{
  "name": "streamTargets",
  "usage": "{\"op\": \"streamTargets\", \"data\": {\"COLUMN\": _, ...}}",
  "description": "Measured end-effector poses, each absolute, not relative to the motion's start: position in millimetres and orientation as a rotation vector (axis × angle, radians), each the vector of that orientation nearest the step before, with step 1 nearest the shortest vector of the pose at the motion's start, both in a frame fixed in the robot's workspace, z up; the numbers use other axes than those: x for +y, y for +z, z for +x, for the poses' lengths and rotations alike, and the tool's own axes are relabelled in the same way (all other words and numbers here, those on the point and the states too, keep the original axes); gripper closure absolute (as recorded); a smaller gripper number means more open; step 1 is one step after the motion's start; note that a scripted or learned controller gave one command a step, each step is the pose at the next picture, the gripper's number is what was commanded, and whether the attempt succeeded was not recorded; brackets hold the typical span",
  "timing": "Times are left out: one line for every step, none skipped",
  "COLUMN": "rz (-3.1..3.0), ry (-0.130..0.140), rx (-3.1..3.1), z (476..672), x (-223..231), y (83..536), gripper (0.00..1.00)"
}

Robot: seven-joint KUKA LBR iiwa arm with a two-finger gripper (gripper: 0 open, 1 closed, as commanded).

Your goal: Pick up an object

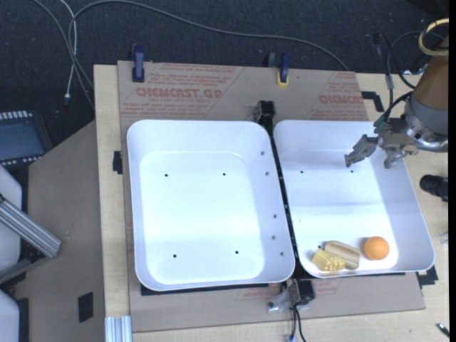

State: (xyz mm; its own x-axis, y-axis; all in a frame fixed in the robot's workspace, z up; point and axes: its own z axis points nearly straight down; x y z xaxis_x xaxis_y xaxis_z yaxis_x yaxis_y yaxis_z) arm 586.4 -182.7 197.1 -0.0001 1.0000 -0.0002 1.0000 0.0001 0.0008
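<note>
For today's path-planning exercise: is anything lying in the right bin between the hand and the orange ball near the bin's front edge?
Nothing visible does. The hand hangs over the right bin's far end, bare white floor stretches to the orange ball, and the corn cob and tan piece lie beside the ball, off that path.

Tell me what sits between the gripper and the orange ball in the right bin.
Nothing: in the camera view, bare white floor of the right bin separates the open gripper from the orange ball.

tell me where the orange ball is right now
In the camera view the orange ball lies in the right bin, at its near right corner, just right of the tan piece and the corn cob.
</note>
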Motion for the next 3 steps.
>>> {"op": "streamTargets", "data": {"rz": 2.223, "ry": -0.004, "rx": 2.228, "z": 552.5, "x": -145, "y": 132, "gripper": 0.0}}
{"op": "streamTargets", "data": {"rz": 2.22, "ry": 0.002, "rx": 2.221, "z": 554.4, "x": -147, "y": 145, "gripper": 1.0}}
{"op": "streamTargets", "data": {"rz": 2.22, "ry": 0.001, "rx": 2.221, "z": 554.3, "x": -147, "y": 145, "gripper": 0.0}}
